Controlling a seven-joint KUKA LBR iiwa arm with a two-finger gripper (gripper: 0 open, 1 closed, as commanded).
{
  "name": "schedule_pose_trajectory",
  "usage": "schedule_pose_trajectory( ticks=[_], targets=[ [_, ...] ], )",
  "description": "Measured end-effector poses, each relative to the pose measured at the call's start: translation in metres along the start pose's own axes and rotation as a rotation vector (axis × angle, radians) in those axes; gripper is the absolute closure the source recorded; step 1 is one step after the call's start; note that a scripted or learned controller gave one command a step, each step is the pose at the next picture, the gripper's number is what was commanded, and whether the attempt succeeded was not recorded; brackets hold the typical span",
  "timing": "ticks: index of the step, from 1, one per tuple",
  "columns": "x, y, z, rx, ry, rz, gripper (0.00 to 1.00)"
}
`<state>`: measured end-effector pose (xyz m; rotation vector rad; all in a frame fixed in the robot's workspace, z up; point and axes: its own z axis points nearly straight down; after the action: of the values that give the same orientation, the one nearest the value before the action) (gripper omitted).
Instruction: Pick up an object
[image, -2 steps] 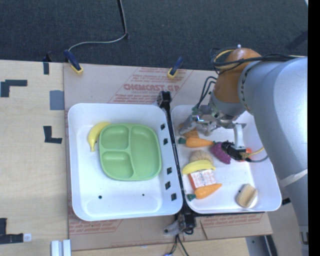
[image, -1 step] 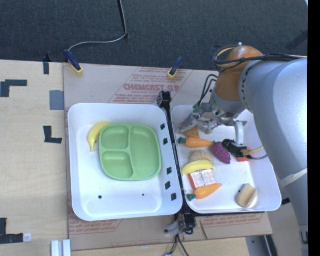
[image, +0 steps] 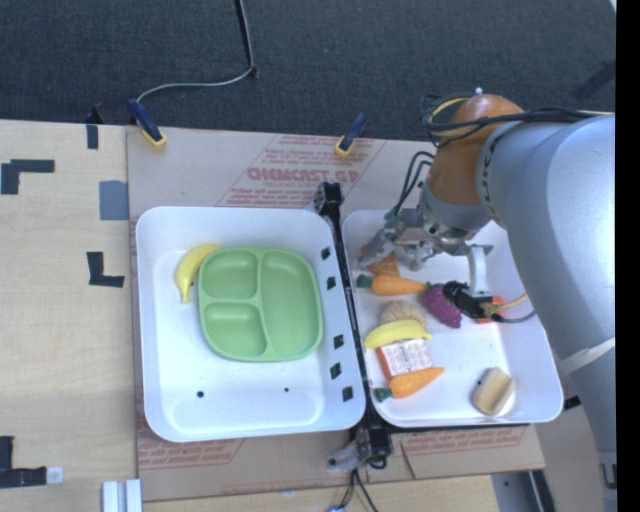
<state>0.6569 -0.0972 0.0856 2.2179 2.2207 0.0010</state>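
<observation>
Camera view shows you the gripper (image: 398, 248) low in the right bin (image: 520, 385), just above a carrot (image: 397, 285). You cannot tell its grip state.

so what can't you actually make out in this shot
- End effector, camera view: the wrist hardware covers the fingers, so open or shut is unclear, as is any contact with the toys.
- Small orange item under it: mostly hidden by the end effector, identity unclear.
- Red-and-white packet: print too small to read.
- Yellow banana in the left bin: its inner side is hidden by the green plate.
</observation>
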Motion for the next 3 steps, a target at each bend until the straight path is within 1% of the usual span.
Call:
schedule_pose_trajectory(
  ticks=[1, 3],
  targets=[
    [-0.006, 0.006, 0.0, 0.001, 0.002, -0.001, 0.0],
    [-0.008, -0.006, 0.0, 0.0, 0.0, -0.001, 0.0]
  ],
)
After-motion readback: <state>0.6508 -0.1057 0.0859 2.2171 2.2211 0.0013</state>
